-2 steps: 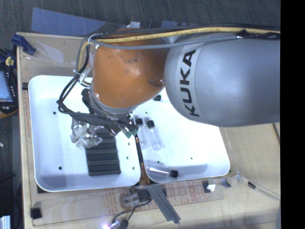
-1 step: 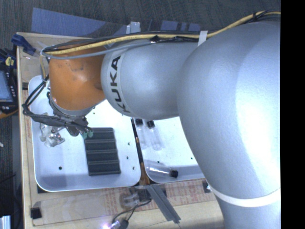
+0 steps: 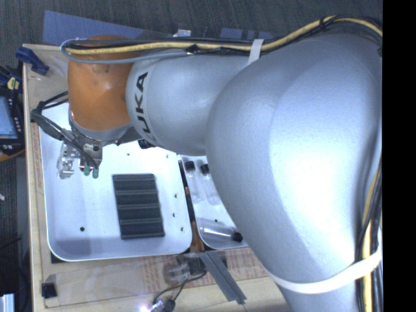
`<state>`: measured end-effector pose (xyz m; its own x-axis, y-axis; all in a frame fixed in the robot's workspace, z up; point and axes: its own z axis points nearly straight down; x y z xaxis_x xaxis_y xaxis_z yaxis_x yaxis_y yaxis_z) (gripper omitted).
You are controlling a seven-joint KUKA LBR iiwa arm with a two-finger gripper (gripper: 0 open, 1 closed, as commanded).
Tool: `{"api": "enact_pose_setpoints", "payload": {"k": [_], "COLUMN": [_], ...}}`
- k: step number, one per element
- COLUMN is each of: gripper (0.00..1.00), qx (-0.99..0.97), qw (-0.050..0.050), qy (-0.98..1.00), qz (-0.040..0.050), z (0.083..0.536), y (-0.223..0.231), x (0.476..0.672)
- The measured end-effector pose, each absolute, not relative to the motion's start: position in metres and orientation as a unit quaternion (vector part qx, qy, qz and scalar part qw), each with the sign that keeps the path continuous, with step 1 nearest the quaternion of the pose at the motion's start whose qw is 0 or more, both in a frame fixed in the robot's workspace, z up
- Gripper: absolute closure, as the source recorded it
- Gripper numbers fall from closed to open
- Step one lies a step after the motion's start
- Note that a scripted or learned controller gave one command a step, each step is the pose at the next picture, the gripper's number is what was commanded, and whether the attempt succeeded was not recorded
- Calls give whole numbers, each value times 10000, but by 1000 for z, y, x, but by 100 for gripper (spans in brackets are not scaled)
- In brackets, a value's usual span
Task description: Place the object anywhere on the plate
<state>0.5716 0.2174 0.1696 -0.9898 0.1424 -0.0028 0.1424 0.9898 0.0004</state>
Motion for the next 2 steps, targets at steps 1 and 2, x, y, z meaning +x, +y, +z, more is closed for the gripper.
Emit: {"api": "enact_pose_setpoints", "payload": {"k": [1, 2], "gripper": [100, 100], "qx": [1716, -698], "qw": [-18, -17], "qy": [9852, 9976], "qz": [-12, -6], "z": [118, 129], "y": [169, 158], "x": [492, 476]}}
